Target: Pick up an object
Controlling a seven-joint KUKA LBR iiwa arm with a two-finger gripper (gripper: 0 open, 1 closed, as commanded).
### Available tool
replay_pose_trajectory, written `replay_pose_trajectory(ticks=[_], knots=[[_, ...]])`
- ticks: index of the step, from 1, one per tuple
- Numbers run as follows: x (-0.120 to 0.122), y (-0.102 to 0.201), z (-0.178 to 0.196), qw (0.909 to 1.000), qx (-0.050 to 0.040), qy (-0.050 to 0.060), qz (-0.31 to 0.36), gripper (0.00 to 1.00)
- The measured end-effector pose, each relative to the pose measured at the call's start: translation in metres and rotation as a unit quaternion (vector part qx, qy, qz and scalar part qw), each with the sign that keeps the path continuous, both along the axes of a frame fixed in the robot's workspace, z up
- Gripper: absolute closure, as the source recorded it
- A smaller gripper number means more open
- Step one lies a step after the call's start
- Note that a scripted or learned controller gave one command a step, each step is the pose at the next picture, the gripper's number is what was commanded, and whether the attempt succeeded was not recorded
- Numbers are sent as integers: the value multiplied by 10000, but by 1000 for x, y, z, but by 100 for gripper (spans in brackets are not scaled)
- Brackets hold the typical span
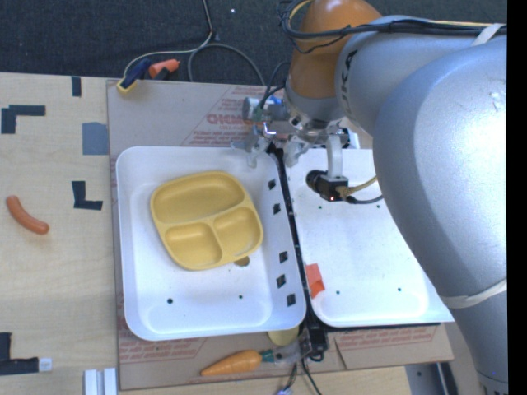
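A yellow divided plate (206,219) lies in the left white bin (140,303), and a small brownish thing (240,261) peeks out at its front edge. A small orange piece (314,280) rests in the right white bin (370,295), close to the divider. My gripper (288,142) hangs over the far end of the divider between the bins, beyond the plate's far right corner and apart from it. The grey arm with its orange band (329,48) hides much of the right bin.
A toy carrot (233,362) lies on the bench in front of the bins, next to a yellowish thing (282,335) tucked at the bin's edge. A sausage (27,215) lies on the wooden table far left. A yellow and orange clamp (148,70) sits behind the left bin.
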State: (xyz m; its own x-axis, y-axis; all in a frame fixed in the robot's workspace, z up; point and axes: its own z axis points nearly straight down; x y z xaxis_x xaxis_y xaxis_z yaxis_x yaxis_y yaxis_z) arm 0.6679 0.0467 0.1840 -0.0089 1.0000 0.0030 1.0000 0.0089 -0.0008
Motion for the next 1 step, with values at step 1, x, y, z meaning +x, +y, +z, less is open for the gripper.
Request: replay_pose_trajectory(ticks=[1], knots=[[-33, -107, 0, 9999, -42, 10, -92, 0]])
